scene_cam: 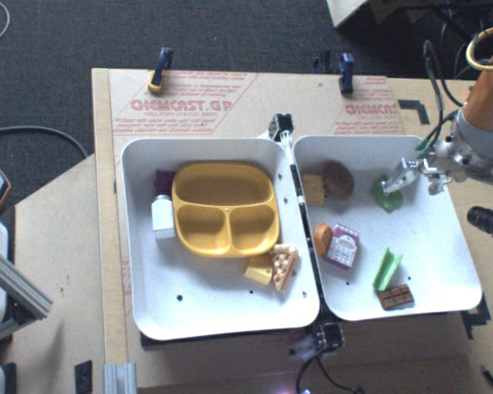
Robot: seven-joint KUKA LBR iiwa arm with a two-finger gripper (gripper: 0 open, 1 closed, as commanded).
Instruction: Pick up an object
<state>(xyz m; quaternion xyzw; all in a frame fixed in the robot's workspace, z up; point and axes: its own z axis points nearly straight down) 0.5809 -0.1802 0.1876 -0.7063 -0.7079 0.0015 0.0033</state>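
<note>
1. Reaching in from 3 o'clock, the grey arm with its orange band puts the gripper [411, 176] over the upper part of the right bin [444, 245], toward that bin's 1 o'clock corner.

2. Fingers: state cannot be told. Metal parts and a green piece [388, 197] overlap at the tip, and the slanted view does not separate them. The green piece sits at or just under the tip; whether it is held or only lying on the bin floor is unclear.

3. Other candidates in the right bin: a brown round thing [338, 179] and a tan block [313, 189] at 10 o'clock; an orange lump [323, 237] touching a small red-and-white carton [343, 246] near the left wall; a green wedge [386, 269] and a brown chocolate bar [395, 297] just beside it at 5 o'clock.

4. Left bin [135, 220]: a yellow divided plate [225, 208] in the middle, a white bottle [163, 217] at its 9 o'clock, a pizza slice [283, 266] and a yellow cube [258, 274] at its 5 o'clock. All well apart from the gripper.

5. Step in hand, as a judgement: the approach or the grasp itself on the green piece. No lift is evident.

6. Next move calls for a firm close around the green piece, then a straight rise clear of the bin's back wall. Risk: the piece is small and flat-looking and may slip out.
</note>
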